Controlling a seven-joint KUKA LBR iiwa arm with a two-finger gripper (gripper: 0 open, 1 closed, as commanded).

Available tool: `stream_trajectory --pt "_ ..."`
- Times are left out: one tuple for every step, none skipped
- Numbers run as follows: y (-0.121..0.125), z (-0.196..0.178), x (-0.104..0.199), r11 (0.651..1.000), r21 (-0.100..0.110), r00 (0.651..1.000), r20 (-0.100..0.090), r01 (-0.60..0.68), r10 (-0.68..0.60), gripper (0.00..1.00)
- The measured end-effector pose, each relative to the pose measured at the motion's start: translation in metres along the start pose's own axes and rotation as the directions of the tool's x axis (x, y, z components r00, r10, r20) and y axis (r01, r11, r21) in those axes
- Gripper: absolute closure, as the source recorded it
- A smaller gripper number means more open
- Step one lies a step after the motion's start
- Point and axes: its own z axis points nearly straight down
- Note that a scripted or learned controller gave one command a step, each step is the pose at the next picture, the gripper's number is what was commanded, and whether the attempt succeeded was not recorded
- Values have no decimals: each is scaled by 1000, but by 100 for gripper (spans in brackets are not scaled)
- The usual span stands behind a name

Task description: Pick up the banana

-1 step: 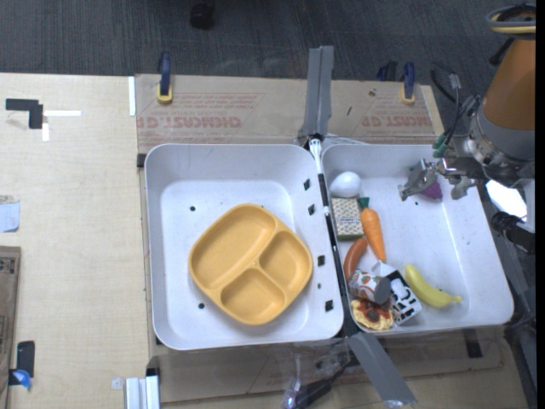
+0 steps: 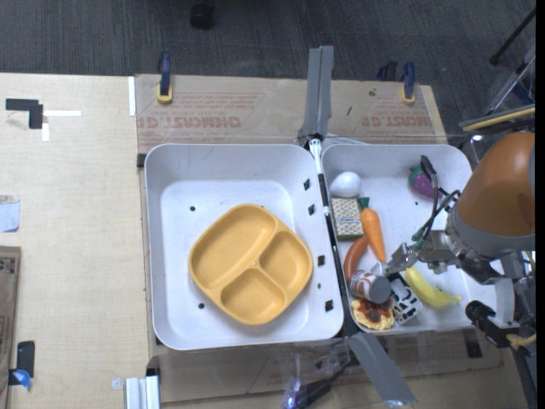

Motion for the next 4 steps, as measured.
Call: stream_trajectory --pt "10 16 -44 987 -38 987 19 158 -157 0" --pt "-1 31 -56 987 -5 987 3 162 -162 0" --pt "-1 23 -56 987 -4 987 2 158 -158 100" --pt "22 -76 -26 999 -1 999 2 45 -45 100"
